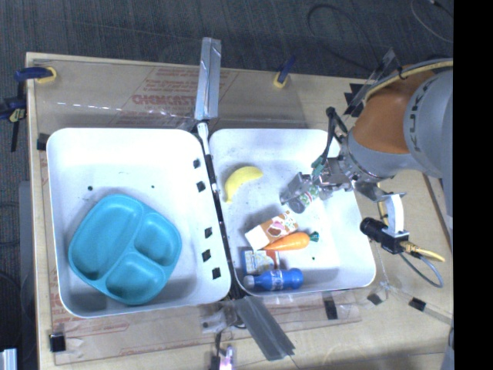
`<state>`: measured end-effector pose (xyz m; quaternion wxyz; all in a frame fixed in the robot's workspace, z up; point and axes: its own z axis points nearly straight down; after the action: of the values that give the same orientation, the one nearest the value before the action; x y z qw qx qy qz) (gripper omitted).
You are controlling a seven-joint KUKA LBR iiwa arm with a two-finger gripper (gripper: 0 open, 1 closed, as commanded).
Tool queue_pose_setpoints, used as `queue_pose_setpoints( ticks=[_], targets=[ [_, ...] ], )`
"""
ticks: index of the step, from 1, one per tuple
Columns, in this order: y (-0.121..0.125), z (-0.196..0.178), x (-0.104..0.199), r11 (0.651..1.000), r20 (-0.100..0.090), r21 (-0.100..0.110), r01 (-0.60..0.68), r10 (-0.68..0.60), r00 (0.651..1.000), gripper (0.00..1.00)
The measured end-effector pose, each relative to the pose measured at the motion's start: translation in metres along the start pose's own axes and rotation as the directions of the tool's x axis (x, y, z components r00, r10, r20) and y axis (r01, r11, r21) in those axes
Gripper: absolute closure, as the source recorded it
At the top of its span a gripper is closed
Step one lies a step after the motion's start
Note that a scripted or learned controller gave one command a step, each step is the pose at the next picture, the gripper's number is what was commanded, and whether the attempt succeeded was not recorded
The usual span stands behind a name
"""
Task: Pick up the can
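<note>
The counter (92, 83) fills most of the frame and bears two white bins side by side. The arm (408, 122) enters from the right edge, orange band uppermost, bending down and leftward over the right bin (339, 272). Its tool (320, 177) sits at mid-right of that bin, touching or gripping a silvery can (297, 193) that lies tilted just left of it; whether the tool is closed on the can I cannot tell, as the view is blurred there. The left bin (62, 149) holds a blue divided plate (123, 245) at lower left, with bare floor above. In the right bin, a banana (242, 179) lies upper left; a carton (277, 227), carrot (286, 242) and blue bottle (279, 279) crowd the lower edge.
</note>
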<state>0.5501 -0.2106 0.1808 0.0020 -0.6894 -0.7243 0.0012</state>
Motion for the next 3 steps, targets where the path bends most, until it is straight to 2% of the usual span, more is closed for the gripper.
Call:
queue_pose_setpoints(
  ticks=[1, 2, 3],
  targets=[
    [0.012, 0.012, -0.001, 1.000, 0.003, -0.004, 0.020, -0.020, 1.000, 0.00],
    [0.036, 0.078, 0.000, 0.999, 0.003, -0.007, 0.054, -0.054, 0.999, 0.00],
    [0.040, 0.088, 0.026, 0.999, -0.001, 0.000, -0.033, 0.033, 0.999, 0.00]
  ],
)
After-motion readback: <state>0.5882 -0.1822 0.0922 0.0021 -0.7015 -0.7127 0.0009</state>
